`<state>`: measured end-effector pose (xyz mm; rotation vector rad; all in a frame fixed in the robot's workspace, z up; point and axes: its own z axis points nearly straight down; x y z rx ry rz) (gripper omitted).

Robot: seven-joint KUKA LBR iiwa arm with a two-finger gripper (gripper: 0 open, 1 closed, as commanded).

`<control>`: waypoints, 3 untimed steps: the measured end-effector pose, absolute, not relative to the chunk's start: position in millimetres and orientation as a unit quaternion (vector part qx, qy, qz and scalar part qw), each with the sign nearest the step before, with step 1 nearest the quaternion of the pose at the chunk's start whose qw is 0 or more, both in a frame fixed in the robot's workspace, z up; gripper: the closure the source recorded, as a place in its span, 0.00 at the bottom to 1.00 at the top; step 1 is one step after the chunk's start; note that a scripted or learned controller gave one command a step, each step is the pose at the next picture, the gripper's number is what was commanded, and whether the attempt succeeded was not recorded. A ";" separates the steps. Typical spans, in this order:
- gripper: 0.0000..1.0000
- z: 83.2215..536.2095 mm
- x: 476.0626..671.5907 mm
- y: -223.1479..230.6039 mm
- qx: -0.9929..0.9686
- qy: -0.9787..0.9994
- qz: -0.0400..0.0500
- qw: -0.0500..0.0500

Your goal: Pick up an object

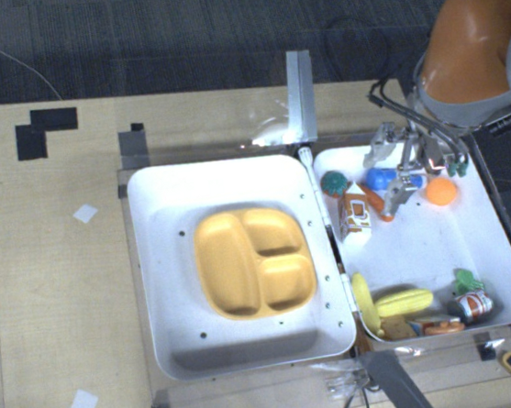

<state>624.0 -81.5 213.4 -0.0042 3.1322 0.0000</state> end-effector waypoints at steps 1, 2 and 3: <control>0.00 124.2 627.9 -94.5 0.079 0.997 0.000 0.017; 0.00 121.4 618.1 -127.7 0.181 0.983 0.000 0.006; 0.00 176.3 623.4 -108.1 0.168 0.986 0.001 0.008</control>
